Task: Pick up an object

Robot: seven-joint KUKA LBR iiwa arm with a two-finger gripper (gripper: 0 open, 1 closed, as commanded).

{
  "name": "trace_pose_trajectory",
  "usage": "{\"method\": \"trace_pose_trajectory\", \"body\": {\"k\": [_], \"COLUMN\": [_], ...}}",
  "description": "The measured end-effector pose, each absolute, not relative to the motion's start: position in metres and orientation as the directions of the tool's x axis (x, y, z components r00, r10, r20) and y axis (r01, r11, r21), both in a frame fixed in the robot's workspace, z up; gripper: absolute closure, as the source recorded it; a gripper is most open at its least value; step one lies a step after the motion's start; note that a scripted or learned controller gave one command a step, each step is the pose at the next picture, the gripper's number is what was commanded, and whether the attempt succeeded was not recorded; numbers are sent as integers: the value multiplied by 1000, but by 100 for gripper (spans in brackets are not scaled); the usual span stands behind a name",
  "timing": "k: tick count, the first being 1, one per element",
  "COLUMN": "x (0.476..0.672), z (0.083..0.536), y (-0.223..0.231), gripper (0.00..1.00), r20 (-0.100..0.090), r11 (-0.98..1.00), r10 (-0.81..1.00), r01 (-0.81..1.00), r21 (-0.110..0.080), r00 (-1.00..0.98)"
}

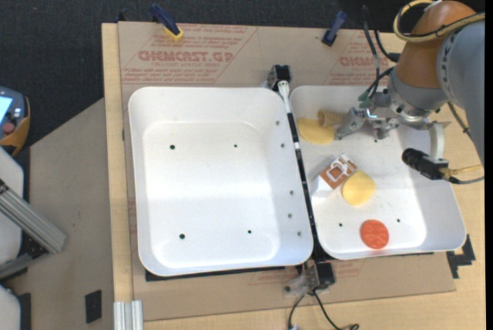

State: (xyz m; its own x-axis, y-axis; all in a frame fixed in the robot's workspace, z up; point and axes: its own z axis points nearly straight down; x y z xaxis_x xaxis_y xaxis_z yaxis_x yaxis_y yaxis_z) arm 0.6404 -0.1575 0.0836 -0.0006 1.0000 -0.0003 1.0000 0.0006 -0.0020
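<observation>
Red print "CHEMCAST GP" on brown board (192, 51) behind bins; repeated partly at right, unreadable.

A cardboard-covered bench (231, 47) bears two white bins side by side, left bin (212, 178) and right bin (416, 232)

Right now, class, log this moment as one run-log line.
end effector: right bin, beside pale yellow object | holding: unclear | other items: yellow ball, red disc

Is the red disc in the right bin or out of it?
In. The red disc lies flat on the floor of the right bin, near its front edge, just below the yellow ball.
</observation>
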Motion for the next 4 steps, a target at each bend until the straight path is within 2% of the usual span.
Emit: {"method": "trace_pose_trajectory", "body": {"k": [1,2,3,4], "x": [664,666,667,643], "z": [81,85,96,192], "y": [-106,-110,-110,-38], "gripper": [0,0,100,100], "r20": [1,0,-1,2], "r11": [4,0,2,8], "r10": [1000,1000,1000,1000], "r01": [1000,1000,1000,1000], "r21": [-14,-1,2,10], "r00": [-4,0,-2,-8]}}
